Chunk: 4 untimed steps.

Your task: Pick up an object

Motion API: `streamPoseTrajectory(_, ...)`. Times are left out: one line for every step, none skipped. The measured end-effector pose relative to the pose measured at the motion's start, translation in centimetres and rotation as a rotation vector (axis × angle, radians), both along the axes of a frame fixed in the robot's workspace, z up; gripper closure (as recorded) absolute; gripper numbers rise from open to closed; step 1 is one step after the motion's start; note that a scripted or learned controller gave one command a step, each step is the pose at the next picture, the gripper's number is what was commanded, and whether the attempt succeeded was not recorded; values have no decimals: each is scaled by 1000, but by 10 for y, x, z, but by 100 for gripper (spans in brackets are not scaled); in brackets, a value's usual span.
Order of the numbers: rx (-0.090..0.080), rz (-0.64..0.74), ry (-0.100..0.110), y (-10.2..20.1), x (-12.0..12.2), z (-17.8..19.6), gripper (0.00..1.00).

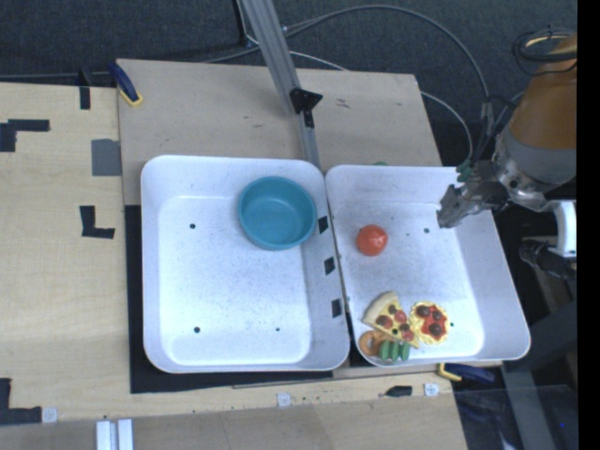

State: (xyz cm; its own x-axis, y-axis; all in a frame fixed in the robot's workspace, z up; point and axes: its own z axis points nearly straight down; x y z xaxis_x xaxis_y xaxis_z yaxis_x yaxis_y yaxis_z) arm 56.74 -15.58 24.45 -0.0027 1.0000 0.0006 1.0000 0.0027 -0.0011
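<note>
Bench: we see a pale wooden bench [56, 251] with two shallow white bins side by side on a dark mat.
Left bin: the left bin [187, 336] holds one thing that we can make out, a blue bowl [277, 212], which sits upright in the far right corner, near the wall shared with the other bin.
Right bin: the right bin [487, 279] holds a red ball, two pizza slices and a small green piece.
Red ball: we find the red ball [371, 240] on the bin floor toward the left wall, about midway along it, apart from everything else.
Pizza slices: the two pizza slices [410, 319] lie side by side at the near edge of the right bin, touching or nearly touching each other.
Green piece: a small green piece [395, 350] lies just in front of the left slice, against the near rim; we cannot tell what it is.
Arm: the arm [544, 125] reaches in from the right, its orange band above the wrist.
Gripper: the gripper [450, 210] hangs over the far right part of the right bin, well apart from the ball and the slices. We see nothing between its fingers, and we cannot tell whether they stand apart or together.
Pole: a grey metal pole [277, 50] slants down from the top toward the gap between the bins.
</note>
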Motion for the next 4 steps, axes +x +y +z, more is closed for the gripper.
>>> streamPoseTrajectory(1,3,0,62,0,-8,100)
streamPoseTrajectory(0,2,-1,114,-9,-3,100)
streamPoseTrajectory(0,2,1,170,-13,-16,100)
streamPoseTrajectory(0,2,0,225,-11,-26,100)
